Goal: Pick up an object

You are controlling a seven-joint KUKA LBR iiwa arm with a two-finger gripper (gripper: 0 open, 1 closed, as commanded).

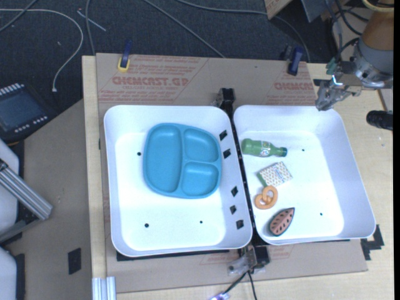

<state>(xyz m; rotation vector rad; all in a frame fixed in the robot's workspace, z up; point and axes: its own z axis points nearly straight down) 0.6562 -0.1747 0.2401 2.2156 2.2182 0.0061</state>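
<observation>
Where the right-hand shallow white plastic bin [350, 186] comes nearest the camera, a brown oval leaf-shaped object with orange markings [282, 221] lies close to the front wall, tilted. Just behind it sits a small orange pretzel-shaped ring [266, 198], and touching or nearly touching that, a little patterned square packet in pale green and white [275, 174]. Farther back, a green plastic bottle [263, 148] lies on its side, cap pointing right, close to the divide between the bins. All four things cluster in the left half of this bin — nothing rests on top of them.

Across the divide, the left-hand white bin [125, 217] holds a blue plastic tray with three compartments [182, 160], flat on the floor toward the back.

Farthest away, the small metallic two-finger gripper [325, 100] hangs at the back right corner of the right-hand bin, about over its rim, well apart from every object. Nothing is seen between its prongs — how far they are spread cannot be told at this size. Behind it rises the grey arm [374, 64].
</observation>
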